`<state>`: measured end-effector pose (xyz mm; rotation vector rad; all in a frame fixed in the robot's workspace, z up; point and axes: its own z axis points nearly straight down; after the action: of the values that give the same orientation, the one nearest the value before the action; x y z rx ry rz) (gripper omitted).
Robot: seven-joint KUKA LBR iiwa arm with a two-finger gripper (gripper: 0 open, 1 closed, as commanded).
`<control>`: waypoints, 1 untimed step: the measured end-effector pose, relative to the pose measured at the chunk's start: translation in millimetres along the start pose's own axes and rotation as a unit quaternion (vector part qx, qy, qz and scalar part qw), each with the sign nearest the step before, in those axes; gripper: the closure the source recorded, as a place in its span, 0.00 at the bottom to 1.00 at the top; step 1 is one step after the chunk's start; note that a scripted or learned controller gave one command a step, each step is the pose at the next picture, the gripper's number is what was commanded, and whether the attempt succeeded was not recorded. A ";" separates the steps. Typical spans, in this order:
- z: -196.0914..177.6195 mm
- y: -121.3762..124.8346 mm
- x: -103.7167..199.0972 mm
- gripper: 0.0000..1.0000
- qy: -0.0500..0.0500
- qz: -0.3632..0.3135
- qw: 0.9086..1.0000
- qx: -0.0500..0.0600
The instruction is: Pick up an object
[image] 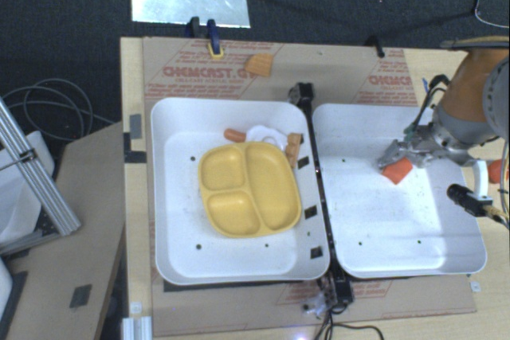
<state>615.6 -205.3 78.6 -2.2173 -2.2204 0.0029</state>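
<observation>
Gripper [396, 156] low in the right bin [374, 251], jaws apparently clamped on an orange block [398, 170] at its fingertips, block near the bin's upper middle, yellow divided plate [247, 189] sitting in the left bin [179, 251]

The table [135, 195] is a pale wooden top, mostly covered by a brown cardboard sheet [351, 74] printed with red lettering. Two shallow white bins sit side by side on the cardboard, the left bin [171, 195] and the right bin [398, 239] touching along a dark middle seam. Near the far edge, a small tan block [259, 64] rests on the cardboard, and a blue and yellow clamp [213, 40] grips that edge just beside it.
</observation>
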 end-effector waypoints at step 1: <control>-17.9 3.3 -0.9 1.00 -0.002 -0.001 1.000 -0.005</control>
<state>618.9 -206.2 96.5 -2.2227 -2.2293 -0.0054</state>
